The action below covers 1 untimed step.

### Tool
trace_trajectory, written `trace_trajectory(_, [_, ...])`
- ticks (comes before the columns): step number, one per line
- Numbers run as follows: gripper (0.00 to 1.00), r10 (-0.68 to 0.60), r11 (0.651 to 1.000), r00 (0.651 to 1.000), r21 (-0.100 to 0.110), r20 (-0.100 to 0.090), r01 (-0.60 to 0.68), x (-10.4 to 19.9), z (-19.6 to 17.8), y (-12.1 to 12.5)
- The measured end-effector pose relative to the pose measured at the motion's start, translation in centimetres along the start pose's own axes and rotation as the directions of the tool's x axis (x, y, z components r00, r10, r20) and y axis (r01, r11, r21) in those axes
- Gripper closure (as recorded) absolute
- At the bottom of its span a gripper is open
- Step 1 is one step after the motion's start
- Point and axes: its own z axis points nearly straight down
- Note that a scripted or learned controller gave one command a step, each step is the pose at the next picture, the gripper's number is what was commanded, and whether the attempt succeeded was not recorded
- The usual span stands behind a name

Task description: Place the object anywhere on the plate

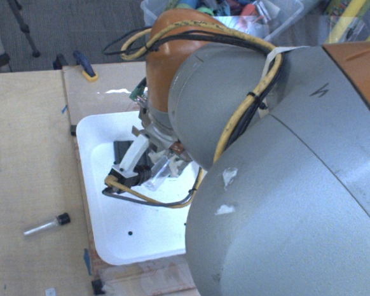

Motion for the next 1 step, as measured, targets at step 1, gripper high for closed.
trace_trajectory(1, [1.00,-0.159,0.987,0.987,0.001,0.000,0.159,-5.56,15.44,-4.40])
